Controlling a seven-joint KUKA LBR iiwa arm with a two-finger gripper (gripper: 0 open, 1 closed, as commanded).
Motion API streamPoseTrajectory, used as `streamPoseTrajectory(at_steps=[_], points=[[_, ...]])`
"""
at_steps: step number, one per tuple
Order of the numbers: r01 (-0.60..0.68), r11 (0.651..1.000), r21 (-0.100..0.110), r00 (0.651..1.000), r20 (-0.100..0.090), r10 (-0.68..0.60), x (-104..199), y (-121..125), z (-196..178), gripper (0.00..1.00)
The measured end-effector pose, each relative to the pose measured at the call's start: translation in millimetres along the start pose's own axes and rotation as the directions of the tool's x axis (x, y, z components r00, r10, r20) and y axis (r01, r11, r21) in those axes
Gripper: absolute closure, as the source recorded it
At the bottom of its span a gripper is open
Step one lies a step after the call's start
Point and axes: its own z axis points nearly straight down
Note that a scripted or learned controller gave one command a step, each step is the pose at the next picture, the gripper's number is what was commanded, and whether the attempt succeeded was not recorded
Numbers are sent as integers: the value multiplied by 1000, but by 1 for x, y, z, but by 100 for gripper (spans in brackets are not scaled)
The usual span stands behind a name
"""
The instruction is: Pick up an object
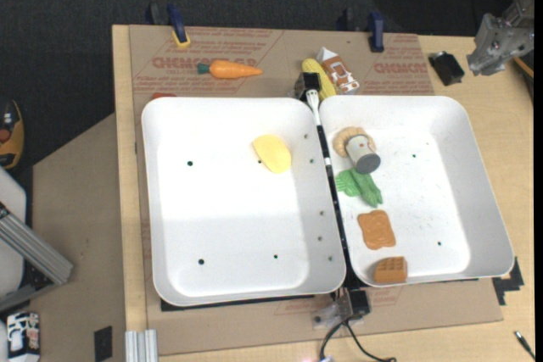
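The left bin (pixel 170 208) holds a pale yellow piece (pixel 272 154) near its upper middle. Along the left side of the right bin (pixel 450 182) lie a grey cylinder (pixel 365 159) against a tan round piece (pixel 346 140), a green leafy item (pixel 359 186), an orange slab (pixel 376 229) and a brown waffle-like piece (pixel 390 270). My gripper (pixel 501 42) shows as grey metal at the view's upper right edge, beyond the bench board and well away from both bins. Nothing is visible in it.
Behind the bins on the board lie an orange carrot (pixel 231 70), a yellow banana-like item (pixel 314 72) and a small brown-and-white box (pixel 341 75). Two blue clamps (pixel 177 25) (pixel 375 30) grip the board's far edge. A black block (pixel 445 68) sits at the right.
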Motion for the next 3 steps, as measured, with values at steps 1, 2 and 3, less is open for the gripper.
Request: streamPoseTrajectory(at_steps=[1, 2, 3], points=[[4, 1000, 31, 1000, -3, -4, 69, -28, 108, 100], [5, 1000, 30, 1000, -2, -5, 139, -39, 190, 100], [4, 1000, 30, 1000, -1, -4, 203, -40, 261, 100]])
